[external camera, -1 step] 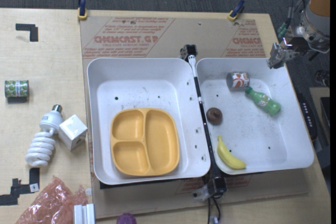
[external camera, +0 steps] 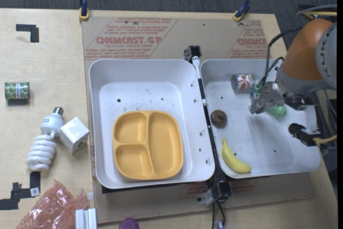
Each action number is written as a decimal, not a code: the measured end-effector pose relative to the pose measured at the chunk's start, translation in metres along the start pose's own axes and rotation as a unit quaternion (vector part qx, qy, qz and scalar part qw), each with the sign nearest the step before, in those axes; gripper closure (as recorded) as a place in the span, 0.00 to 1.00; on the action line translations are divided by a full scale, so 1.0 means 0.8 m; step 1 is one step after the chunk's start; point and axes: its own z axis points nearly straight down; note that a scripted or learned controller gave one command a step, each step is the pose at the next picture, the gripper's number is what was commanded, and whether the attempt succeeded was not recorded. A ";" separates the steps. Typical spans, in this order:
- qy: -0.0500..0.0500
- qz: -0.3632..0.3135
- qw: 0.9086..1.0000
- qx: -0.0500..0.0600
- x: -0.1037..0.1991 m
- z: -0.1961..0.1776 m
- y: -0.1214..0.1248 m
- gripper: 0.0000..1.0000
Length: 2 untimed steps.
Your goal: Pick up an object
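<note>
My gripper hangs over the right bin, near its back right part. A green object lies just to the right of the gripper, partly hidden by the wrist; I cannot tell whether they touch. Behind and to the left of the gripper lies a small white and orange can on its side. A brown donut sits near the bin's left wall. At the front left of the bin rests a yellow banana.
The left bin holds a yellow divided plate. Outside the bins, on the bench at the left, are a green can, a spiral light bulb, a white cube and a pink mesh bag.
</note>
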 end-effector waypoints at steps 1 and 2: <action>0.001 -0.001 1.000 0.009 0.001 0.025 0.094 0.00; 0.000 0.000 1.000 0.000 0.032 0.021 -0.003 0.00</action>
